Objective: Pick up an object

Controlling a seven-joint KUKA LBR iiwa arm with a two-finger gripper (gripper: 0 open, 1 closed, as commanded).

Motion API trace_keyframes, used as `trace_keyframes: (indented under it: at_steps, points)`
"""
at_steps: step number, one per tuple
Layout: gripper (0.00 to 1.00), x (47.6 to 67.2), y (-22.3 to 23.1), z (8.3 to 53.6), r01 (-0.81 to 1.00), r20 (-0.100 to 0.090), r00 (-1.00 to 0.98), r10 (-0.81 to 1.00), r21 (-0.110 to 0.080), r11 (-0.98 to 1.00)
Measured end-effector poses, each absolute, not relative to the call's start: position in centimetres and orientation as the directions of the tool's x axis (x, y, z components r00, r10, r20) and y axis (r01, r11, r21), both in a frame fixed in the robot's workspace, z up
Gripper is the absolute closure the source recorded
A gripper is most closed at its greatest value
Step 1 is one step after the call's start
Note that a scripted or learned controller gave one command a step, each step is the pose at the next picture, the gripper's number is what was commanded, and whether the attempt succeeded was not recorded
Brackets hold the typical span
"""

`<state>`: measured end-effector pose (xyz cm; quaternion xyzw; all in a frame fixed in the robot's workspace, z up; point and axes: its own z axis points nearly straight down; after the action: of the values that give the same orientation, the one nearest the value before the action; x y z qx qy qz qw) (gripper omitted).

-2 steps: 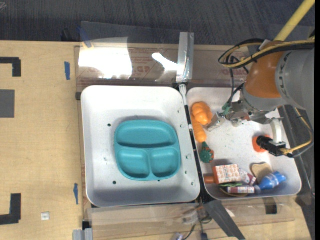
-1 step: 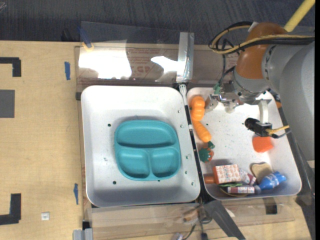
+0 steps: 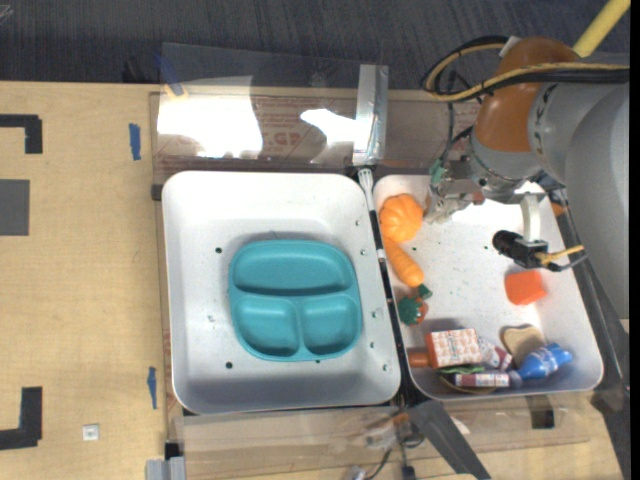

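Just left of the gripper (image 3: 447, 200), which hangs low over the far end of the right bin (image 3: 590, 353) with nothing visibly held, sits a small orange toy pumpkin (image 3: 400, 217) against the bin's left wall. Whether the pincer is wide or narrow I cannot tell. Judging by looks, the pumpkin is light, hard, smooth plastic, likely to slip; grasping across its rounded middle seems safest.

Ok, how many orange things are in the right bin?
3: a round orange pumpkin at the left wall, a carrot just below it, an orange block near the right side. The front clutter may hide more.
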<state>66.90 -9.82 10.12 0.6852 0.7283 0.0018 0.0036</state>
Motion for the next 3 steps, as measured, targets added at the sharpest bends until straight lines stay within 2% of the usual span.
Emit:
trace_keyframes:
  at_steps: [1,2,3]
  points:
    - [1.0,65.5,-13.0,17.4,0.997,-0.003,-0.07,0.998,0.01,0.071]
    - [0.0,65.3,-12.9,16.9,0.997,-0.001,-0.071,0.997,0.002,0.071]
    - [0.0,66.9,-9.9,8.8,0.999,-0.002,-0.041,0.999,0.007,0.041]
